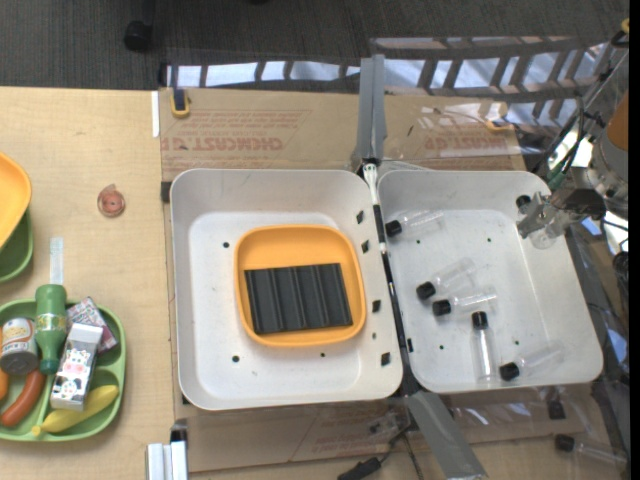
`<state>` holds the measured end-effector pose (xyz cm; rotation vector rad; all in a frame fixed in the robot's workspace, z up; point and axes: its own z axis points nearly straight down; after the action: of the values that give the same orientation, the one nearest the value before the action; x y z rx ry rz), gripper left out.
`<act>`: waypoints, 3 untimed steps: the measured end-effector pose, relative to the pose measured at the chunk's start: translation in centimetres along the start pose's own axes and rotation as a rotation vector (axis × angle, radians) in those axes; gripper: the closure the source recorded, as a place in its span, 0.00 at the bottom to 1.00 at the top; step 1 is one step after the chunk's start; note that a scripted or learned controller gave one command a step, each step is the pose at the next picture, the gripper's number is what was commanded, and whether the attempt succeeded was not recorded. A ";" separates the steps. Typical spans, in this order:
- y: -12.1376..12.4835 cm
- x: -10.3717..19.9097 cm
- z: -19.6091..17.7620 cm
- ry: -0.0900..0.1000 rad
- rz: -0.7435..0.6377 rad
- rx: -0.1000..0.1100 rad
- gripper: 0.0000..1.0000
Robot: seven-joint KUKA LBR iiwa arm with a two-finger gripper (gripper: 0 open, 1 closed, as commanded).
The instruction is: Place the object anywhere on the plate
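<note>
Claw: the gripper [545, 226] sits at the upper right corner of the right bin [560, 368], low over its rim. A clear vial with a black cap [524, 203] lies at its tip; whether it sits between the fingers cannot be told, nor how wide the claw stands.
Objects: several clear vials with black caps lie scattered in the right bin, among them one near the middle [450, 278] and one at the lower part [483, 343].
Plate: the orange plate [300, 245] rests in the left bin [200, 298], a dark ribbed insert [300, 298] on its centre.
Step in hand: judged to be the pick at the bin corner.
Advice: confirm a firm hold across the vial body before lifting; clear glass is slippery and rolls.
Carry: lift clear of the divider [380, 258] between the bins.
Release: set down low over the ribbed insert, so the vial does not roll off.
</note>
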<state>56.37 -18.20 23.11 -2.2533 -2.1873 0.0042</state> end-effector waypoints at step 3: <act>9.7 -3.7 -14.1 -0.003 -0.524 -0.004 1.00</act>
<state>65.98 -22.16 37.17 -1.6124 -2.6995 0.0019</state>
